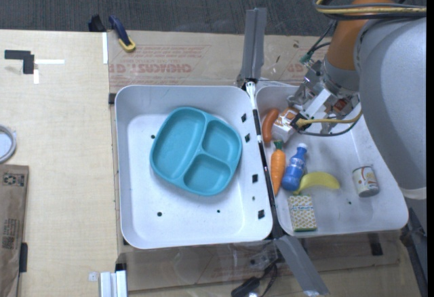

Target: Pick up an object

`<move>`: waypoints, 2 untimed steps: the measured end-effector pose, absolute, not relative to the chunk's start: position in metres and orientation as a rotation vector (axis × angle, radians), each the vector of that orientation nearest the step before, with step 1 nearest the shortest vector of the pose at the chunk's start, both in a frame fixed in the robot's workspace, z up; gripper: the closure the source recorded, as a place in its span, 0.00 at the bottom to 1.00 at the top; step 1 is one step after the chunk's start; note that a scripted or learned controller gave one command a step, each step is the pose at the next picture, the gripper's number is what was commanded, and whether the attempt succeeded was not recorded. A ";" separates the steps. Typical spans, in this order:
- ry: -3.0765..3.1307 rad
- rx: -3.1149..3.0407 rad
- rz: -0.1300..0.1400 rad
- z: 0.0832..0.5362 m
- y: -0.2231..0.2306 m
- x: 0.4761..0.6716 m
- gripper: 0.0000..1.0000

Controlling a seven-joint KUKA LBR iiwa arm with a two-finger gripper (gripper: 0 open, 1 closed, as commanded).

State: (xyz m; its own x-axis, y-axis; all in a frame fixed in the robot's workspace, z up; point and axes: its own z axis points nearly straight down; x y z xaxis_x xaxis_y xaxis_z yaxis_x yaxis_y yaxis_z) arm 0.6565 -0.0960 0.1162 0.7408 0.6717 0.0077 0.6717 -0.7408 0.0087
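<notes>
My gripper (283,125) hangs low over the back left corner of the right bin (380,218), right beside a red-orange pepper-like item (269,124) that lies against the bin's left wall. Whether it touches that item is unclear. In front of it lie an orange carrot (278,168), a blue bottle (294,169) and a yellow banana (320,182). A small tin can (366,181) sits toward the right side. A green and yellow packet (302,213) lies near the front edge.
The left bin (135,221) holds a teal three-compartment plate (196,150). A grey divider post (254,45) rises between the bins at the back. The arm's grey body (393,85) covers the right bin's back right part.
</notes>
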 end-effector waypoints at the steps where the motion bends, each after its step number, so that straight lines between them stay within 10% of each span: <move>1: 1.447 2.787 -0.004 0.191 -0.075 0.637 0.00; 2: 1.648 2.665 0.014 0.117 -0.108 0.620 0.00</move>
